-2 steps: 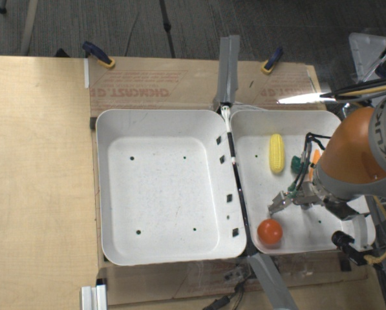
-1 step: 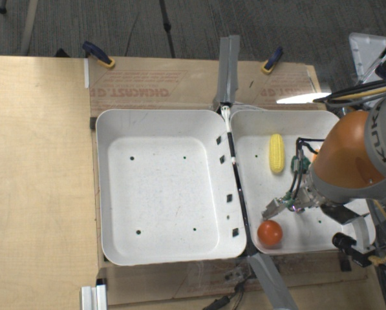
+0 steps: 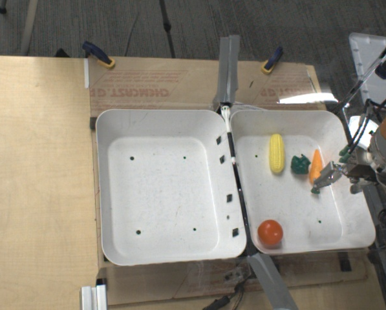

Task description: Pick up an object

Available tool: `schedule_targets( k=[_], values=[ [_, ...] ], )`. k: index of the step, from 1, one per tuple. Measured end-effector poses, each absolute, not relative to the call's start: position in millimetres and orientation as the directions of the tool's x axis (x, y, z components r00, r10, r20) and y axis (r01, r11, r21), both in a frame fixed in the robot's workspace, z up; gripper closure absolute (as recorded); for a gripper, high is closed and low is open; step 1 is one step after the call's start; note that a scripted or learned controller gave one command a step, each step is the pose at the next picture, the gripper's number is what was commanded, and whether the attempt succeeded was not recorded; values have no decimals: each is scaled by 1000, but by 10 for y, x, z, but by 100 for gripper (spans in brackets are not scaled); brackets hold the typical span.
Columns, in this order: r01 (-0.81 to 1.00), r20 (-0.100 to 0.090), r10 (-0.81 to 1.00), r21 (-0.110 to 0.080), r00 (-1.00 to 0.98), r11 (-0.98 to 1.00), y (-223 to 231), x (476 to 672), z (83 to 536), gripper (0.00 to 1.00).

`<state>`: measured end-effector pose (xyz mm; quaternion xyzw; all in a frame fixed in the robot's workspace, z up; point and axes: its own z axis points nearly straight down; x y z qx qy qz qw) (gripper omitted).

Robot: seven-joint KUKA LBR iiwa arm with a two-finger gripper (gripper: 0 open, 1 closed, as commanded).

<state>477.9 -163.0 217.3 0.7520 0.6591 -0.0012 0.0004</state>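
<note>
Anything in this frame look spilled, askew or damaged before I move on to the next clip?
Nothing stands out. The corn, green toy, carrot and tomato all lie inside the right bin, and the gripper sits beside the carrot near that bin's right side.

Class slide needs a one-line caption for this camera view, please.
Gripper reaches into the right bin beside the carrot, near the corn, a green toy and a tomato.

Arm (image 3: 380, 163) cut off at right edge; jaws' state unclear
</note>
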Motion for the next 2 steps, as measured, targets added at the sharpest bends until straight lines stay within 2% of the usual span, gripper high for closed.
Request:
schedule_targets(
  k=[1,2],
  values=[
    [958,-1,958,-3,287,-287,-1055,4768,906,0],
    [1000,-1,1000,-2,8,-8,-1359,5263,1589,0]
  ],
)
